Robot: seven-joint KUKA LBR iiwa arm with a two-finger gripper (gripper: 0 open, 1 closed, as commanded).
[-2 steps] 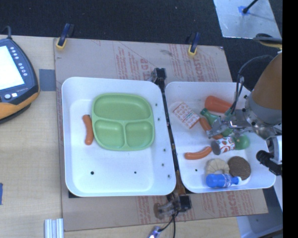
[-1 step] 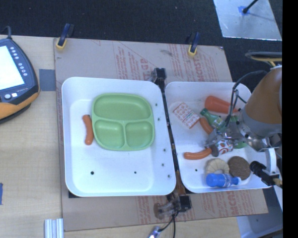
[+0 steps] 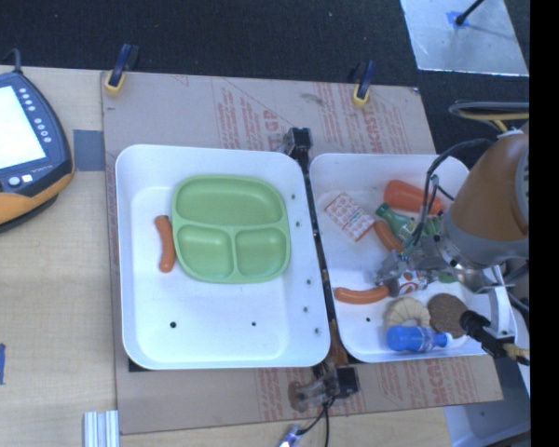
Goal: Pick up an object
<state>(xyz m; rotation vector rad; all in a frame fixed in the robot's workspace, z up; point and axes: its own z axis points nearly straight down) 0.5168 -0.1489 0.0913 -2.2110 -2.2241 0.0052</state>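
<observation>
My gripper (image 3: 399,270) is down in the right bin (image 3: 354,170), among its objects, with the grey arm and orange band (image 3: 489,194) coming in from the right. Just below-left of it lies an orange sausage (image 3: 361,294). A beige ridged biscuit (image 3: 408,311) and a brown round piece (image 3: 444,308) sit just under it. Nearer the front lies a blue bottle (image 3: 412,340). Behind the gripper are a carrot (image 3: 408,195), a green item (image 3: 389,216), a second small orange piece (image 3: 384,235) and a red-patterned packet (image 3: 347,215).
The left bin (image 3: 214,338) holds a green divided plate (image 3: 231,228) and an orange sausage (image 3: 166,243) beside it. A handheld control pendant (image 3: 19,147) lies on the bench at far left. Clamps (image 3: 119,68) pin the cardboard at the back.
</observation>
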